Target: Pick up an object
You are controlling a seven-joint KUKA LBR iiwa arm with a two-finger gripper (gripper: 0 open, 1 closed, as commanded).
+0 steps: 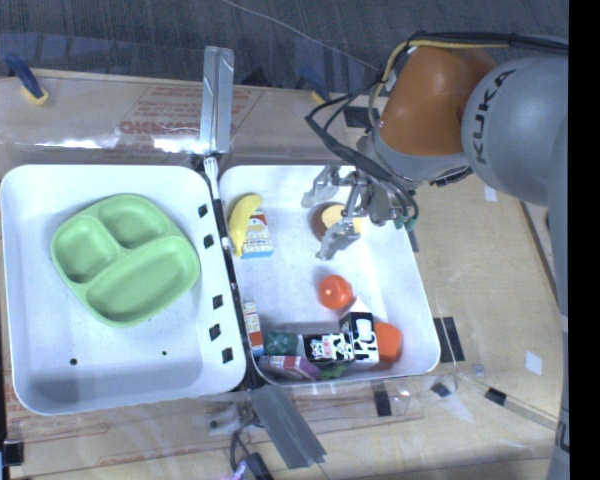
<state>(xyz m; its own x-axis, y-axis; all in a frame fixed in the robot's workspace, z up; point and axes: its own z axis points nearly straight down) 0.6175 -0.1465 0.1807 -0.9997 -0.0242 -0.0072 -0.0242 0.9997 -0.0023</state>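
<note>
**Right bin contents and gripper position, seen from above**

Nearest the camera, along the lower edge of the right bin point(420, 308), lies a cluster of packaged items: a black-and-white carton point(342, 344), an orange object point(388, 342) touching it, and a dark green packet point(280, 344). Just above these, near the bin's centre, sits a red-orange ball point(335, 291), apart from the others. At the bin's upper left, a banana point(243, 220) rests on a small printed box point(259, 238). The left bin point(20, 268) holds a green divided plate point(126, 258). At the upper right of the right bin, the gripper point(342, 230) reaches down over a round tan-and-brown object point(328, 216); its fingers point(332, 242) appear spread and released, nothing gripped between them. Farther back, the grey arm point(510, 118) with its orange band point(430, 98) enters from the upper right of the frame, above the table point(480, 268).
</note>
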